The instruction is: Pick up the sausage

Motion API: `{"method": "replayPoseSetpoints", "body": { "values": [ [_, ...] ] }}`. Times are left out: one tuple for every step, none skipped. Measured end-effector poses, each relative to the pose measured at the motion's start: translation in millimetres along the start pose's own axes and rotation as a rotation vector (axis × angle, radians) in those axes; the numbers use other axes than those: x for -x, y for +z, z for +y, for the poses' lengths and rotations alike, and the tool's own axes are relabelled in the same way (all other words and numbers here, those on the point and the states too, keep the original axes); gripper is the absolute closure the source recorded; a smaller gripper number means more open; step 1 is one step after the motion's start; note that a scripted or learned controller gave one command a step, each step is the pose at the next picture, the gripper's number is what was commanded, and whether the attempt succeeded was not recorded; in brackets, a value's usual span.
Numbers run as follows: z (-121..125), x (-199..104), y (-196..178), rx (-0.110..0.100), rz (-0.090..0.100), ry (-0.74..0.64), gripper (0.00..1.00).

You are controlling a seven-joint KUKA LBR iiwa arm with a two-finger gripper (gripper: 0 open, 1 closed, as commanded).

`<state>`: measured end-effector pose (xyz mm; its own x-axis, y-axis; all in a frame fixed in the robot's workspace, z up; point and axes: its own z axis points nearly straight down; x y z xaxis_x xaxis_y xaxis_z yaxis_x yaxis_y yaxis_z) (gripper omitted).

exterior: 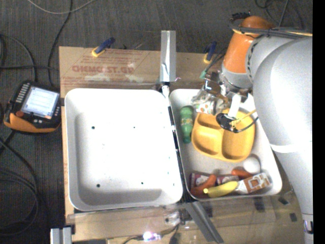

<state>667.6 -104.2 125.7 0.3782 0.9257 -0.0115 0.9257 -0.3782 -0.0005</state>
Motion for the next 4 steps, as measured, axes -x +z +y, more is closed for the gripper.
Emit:
{"method": "replayPoseSetpoints", "body": {
  "values": [
    [-31.7, -18.4, -57.3, -0.004, 0.006, 0.391, 1.00],
    [-32.2, -17.7, -65.1, -0.006, 0.000, 0.389, 1.00],
    [-32.1, -17.6, -65.3, -0.005, -0.001, 0.389, 0.00],
    [-47.8, -47.1, -57.5, -0.003, 0.004, 0.394, 0.00]
  ]
}}
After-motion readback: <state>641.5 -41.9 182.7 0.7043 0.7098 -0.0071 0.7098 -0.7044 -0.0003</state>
